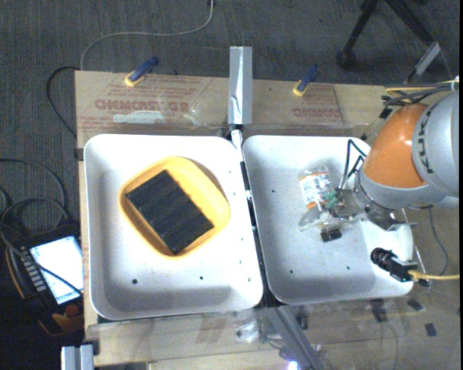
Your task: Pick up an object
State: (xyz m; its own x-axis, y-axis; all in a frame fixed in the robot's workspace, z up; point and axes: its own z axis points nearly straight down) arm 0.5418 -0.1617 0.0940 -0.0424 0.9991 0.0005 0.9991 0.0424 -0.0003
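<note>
A clear plastic packet (315, 192) with an orange and white label lies in the right bin (293, 268), near its middle. My gripper (329, 227) is low in that bin, right at the packet's lower right edge, and it hides part of the crumpled plastic. The grey arm with its orange band (397, 158) reaches in from the right above it. In the left bin (116, 284) rests a yellow sponge (172, 205) with a black scrub face, lying at a slant in the middle.
A black cable end (387, 260) with a yellow lead hangs near the right bin's lower right corner. A metal divider post (240, 83) stands between the bins at the back. Cardboard with two clamps lies behind them.
</note>
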